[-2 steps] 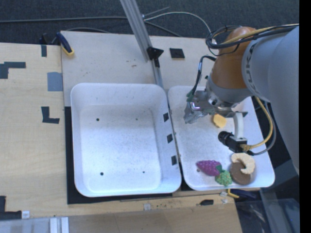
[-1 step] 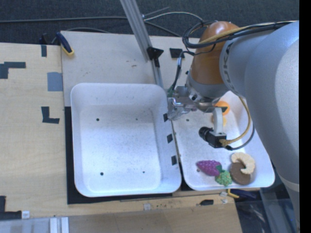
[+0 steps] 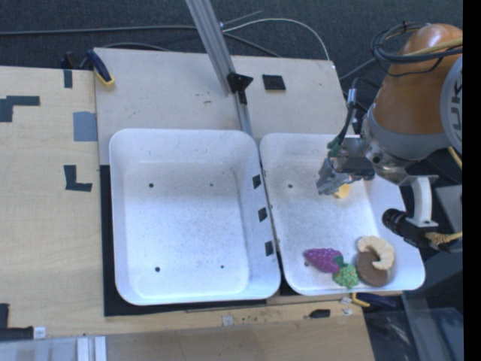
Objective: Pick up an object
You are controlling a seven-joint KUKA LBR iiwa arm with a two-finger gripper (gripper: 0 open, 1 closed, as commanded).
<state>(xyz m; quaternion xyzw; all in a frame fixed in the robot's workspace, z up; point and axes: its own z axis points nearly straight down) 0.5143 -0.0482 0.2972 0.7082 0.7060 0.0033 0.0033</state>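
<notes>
The arm reaches in over the right bin point(image 3: 301, 201), and its jaws point(image 3: 331, 184) hang low near that bin's far right corner, right on top of a small yellow thing point(image 3: 343, 191), most likely because that is the piece the program has picked to lift. Whether the jaws are spread or closed, or have any hold of it, I cannot tell; they are a dark blur from this height. The other pieces lie bunched at the near edge of the right bin, well apart from the jaws, so they are not in the way: one purple grape bunch point(image 3: 323, 259), one green piece point(image 3: 346, 277), one brown round point(image 3: 371, 269) and one pale ring point(image 3: 378, 250) that partly overlaps it. There are two bins; the left bin point(image 3: 180, 216) sits just beside the right one.
</notes>
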